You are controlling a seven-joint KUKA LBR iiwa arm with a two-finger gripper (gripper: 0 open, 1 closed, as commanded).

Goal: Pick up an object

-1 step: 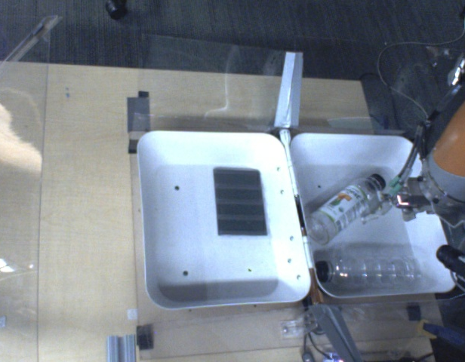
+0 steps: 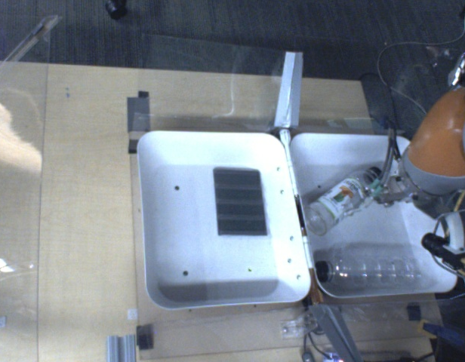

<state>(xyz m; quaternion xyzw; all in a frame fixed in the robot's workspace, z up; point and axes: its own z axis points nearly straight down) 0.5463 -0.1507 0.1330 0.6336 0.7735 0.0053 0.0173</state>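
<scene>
Seemingly gripper (image 2: 377,189) meets bottle (image 2: 337,202).

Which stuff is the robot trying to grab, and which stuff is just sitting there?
For the job: end effector, small clear bottle at its tip, right bin.
Just lying about: big clear bottle, dark ridged block, left bin.

The arm (image 2: 444,138) is running off the right edge, so most of it is cut away. The gripper (image 2: 383,189) is sitting too small and cluttered to read where it meets the bottle (image 2: 340,200). A clear bottle (image 2: 372,270) is fading faintly into the bin (image 2: 323,153).
</scene>
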